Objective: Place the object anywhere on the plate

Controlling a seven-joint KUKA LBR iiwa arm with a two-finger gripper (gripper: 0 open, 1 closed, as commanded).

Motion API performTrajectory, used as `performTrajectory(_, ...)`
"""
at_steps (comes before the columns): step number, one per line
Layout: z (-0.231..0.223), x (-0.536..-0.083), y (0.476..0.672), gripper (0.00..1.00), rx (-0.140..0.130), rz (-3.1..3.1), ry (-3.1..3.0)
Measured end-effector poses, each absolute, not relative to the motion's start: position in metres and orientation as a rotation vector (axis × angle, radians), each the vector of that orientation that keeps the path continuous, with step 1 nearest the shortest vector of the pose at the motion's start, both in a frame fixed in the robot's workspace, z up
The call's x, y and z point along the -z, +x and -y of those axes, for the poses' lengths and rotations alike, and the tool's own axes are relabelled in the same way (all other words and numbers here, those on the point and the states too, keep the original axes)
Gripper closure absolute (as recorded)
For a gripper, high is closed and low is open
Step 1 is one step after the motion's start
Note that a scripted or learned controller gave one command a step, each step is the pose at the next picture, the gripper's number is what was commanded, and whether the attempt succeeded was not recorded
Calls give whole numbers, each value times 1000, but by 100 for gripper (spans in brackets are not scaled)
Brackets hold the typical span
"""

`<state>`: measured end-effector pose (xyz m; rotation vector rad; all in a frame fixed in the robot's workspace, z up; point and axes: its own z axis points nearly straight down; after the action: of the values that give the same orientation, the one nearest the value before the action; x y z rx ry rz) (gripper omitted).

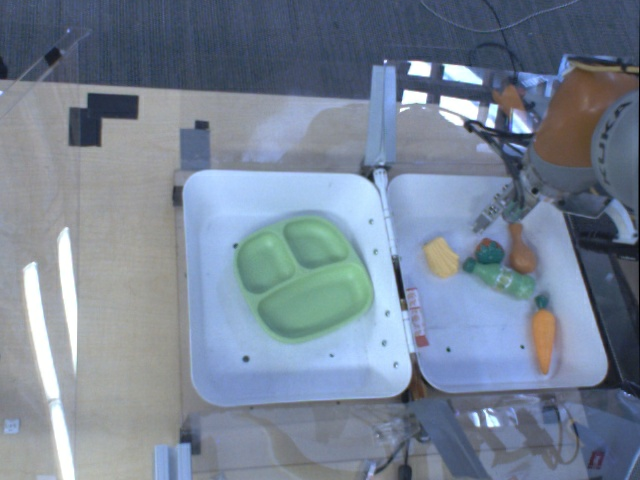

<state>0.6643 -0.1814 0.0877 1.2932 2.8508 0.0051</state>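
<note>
The desk is light wood w/ two white bins side by side. The left bin has a green plate lying flat in the middle; it has 3 parts, two small ones at the far side & one big one at the near side. The right bin has the toy food, all in its far-right part: a yellow corn piece sits near the wall between the bins, a green bottle-like toy lies tilted just right of it, a small green & red thing touches the bottle's top end, a brown drumstick-like toy stands just beside that, & an orange carrot w/ a green top lies near the right wall, apart from the rest. The arm comes in from the right, grey w/ an orange band. The claw hangs over the far part of the right bin, just above the green & red thing & the drumstick. It's too small & blurry to tell if the claw is released or clenched, & no toy can be seen in it.
</note>
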Motion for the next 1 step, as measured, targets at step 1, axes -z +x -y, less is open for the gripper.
performTrajectory(1, 180, -101, 668, 100, -9, -2844, 1282)
